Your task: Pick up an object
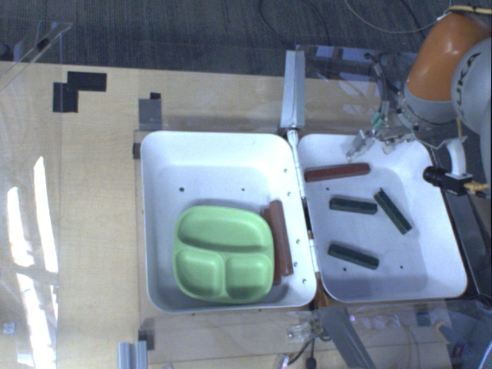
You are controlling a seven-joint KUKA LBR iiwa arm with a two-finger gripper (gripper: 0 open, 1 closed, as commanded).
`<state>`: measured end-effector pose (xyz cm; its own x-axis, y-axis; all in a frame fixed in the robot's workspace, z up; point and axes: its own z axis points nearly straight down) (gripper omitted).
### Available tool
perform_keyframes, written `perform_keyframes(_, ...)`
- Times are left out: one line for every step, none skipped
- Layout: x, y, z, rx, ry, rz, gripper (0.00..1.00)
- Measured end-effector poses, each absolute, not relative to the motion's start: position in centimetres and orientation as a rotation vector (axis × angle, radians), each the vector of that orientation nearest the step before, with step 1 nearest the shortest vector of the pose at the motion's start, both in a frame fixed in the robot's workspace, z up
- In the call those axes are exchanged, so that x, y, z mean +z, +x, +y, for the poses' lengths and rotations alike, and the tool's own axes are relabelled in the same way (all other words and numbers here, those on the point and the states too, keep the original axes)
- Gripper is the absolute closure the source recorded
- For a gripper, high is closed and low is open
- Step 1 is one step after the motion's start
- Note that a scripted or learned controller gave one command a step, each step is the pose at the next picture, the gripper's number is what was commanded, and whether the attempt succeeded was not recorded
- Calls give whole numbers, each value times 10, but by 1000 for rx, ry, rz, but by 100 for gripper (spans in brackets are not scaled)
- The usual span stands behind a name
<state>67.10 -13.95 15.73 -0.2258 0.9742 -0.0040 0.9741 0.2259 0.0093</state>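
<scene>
The gripper (367,140) hangs at the far edge of the right bin (438,287), just above the brown bar (337,172), with nothing between its fingers; how wide they stand I cannot tell. The bar lies close to the bin wall, so a descent here could strike the rim or pin the bar against it instead of straddling it. The three dark bars (354,204) (393,211) (354,255) lie flat, low and thin, so a shallow close could slip over them.
</scene>
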Motion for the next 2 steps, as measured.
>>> perform_keyframes(110,671,-189,3,1666,2655,0)
perform_keyframes(128,595,-205,4,1392,2807,0)
